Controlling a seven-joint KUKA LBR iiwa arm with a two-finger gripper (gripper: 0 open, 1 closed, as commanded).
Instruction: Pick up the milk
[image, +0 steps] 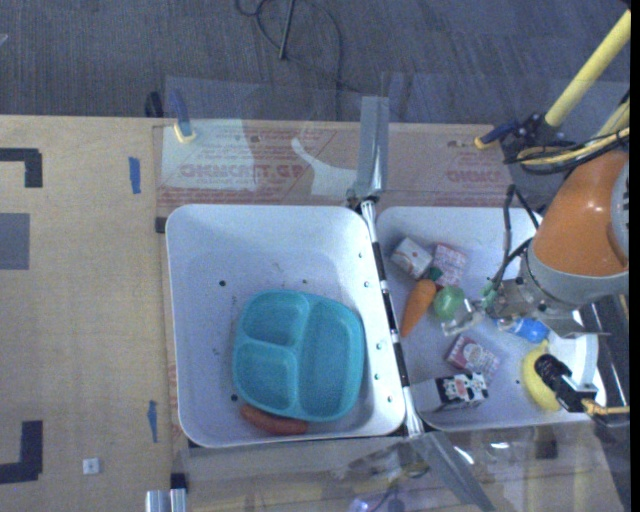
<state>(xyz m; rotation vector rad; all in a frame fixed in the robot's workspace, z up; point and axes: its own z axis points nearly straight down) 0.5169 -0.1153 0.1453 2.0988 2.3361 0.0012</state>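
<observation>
Hanging over the right bin, the tool sits low; I cannot tell its grip. Milk carton, black and white, lies just below it, near the front wall. Red letters on the cardboard are too blurry to read.

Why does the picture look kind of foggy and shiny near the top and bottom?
In the camera view, a clear panel behind the left bin throws pale glare over the cardboard; more reflections smear the bottom edge; small items like the milk carton look soft.
</observation>
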